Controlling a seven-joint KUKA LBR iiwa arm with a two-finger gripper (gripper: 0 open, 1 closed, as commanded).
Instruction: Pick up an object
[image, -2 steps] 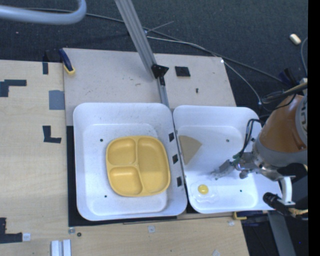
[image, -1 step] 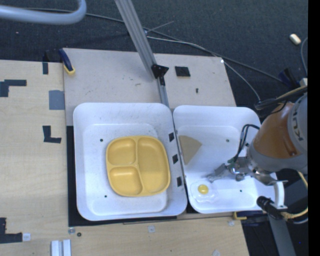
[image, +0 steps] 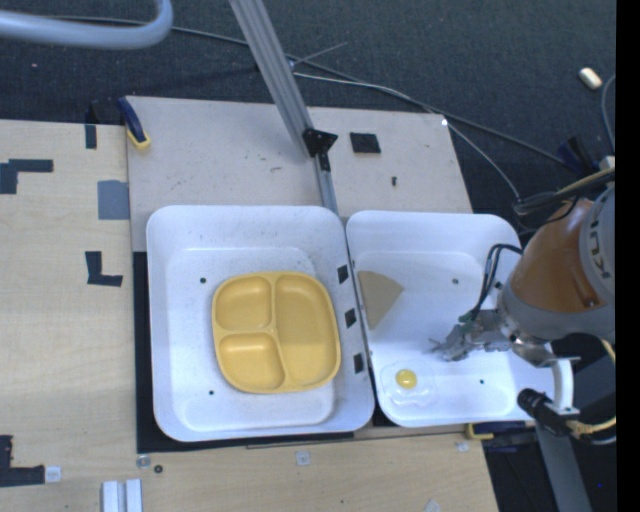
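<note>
A pale wooden bench top (image: 240, 160) carries two shallow white plastic bins: the left bin (image: 175, 300) at nine o'clock touching the right bin (image: 420, 235) at three o'clock.

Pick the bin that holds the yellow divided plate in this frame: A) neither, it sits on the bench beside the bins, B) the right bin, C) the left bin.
C: the yellow divided plate lies flat inside the left bin, while the right bin has the tan piece, the fried egg toy and the gripper.
</note>
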